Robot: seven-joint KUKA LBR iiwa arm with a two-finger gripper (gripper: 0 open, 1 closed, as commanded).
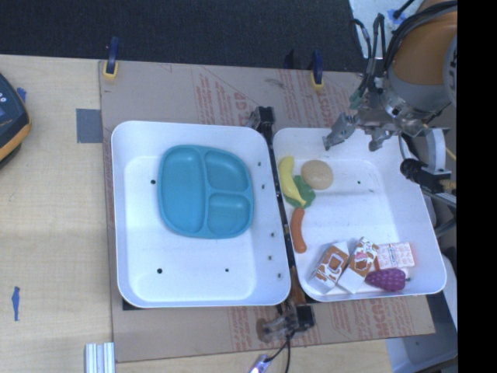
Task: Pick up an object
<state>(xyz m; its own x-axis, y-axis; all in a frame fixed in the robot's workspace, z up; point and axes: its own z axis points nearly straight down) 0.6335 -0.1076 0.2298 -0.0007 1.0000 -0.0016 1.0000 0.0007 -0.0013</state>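
The jaws [359,133] are standing apart and holding nothing, hovering over the far edge of the right bin [404,200]. In that bin a smooth plastic banana [288,180] is lying with its long axis running near to far beside a round tan bun [317,175], an orange sausage [298,230] is pointing the same way, and small printed cartons [349,264] and knobbly purple grapes [386,279] are sitting near the front. A glossy blue divided plate [206,190] is resting in the left bin [136,231].

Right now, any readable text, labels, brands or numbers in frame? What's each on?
No text can be read.
Cardboard sheet: faint red repeated print, too blurred to read.
Small cartons: red and brown printed fronts, too small to read.
Pink packet: print illegible.
Black-and-yellow device: markings illegible.
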